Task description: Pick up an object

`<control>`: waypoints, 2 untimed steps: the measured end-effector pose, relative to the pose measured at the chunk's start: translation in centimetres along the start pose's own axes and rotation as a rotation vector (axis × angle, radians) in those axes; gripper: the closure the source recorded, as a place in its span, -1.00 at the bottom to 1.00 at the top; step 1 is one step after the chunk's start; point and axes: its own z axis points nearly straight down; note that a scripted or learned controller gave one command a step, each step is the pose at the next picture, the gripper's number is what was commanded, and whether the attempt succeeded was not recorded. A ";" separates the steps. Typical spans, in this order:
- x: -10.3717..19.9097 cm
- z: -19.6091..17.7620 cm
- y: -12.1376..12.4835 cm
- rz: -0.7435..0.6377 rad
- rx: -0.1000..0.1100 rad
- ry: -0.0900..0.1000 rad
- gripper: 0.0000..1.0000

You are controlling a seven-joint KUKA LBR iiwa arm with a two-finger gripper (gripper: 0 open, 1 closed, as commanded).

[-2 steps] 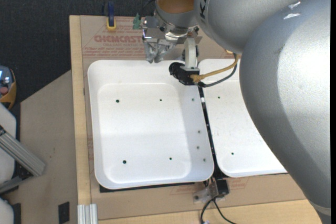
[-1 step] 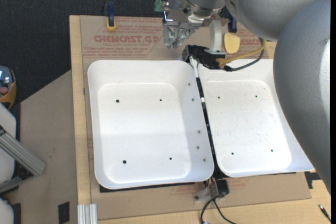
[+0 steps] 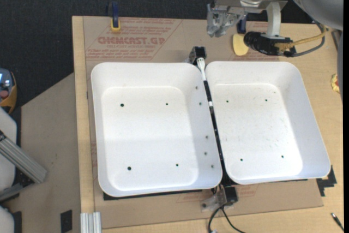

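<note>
1. Object to grab: honestly can't tell which thing it is. The only loose-looking candidate is a small pale yellow piece (image 3: 239, 45) on the tabletop (image 3: 142, 41), just behind the right bin (image 3: 306, 90).
2. Pincer (image 3: 220, 23) hangs above the tabletop behind both bins, near that yellow piece. Can't tell if it's open or closed.
3. Left bin (image 3: 98, 90) sits touching the right one.

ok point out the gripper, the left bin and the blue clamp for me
gripper (image 3: 219, 27), camera view, between its fingertips, above the bench's far edge
left bin (image 3: 98, 117), camera view, on its left wall
blue clamp (image 3: 114, 15), camera view, on its upright body at the board's far edge
</note>
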 end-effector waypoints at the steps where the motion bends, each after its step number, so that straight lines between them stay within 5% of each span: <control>1: 10.3 5.1 -0.3 -0.014 0.012 0.004 1.00; 2: 3.7 -0.8 0.0 0.000 -0.002 0.000 1.00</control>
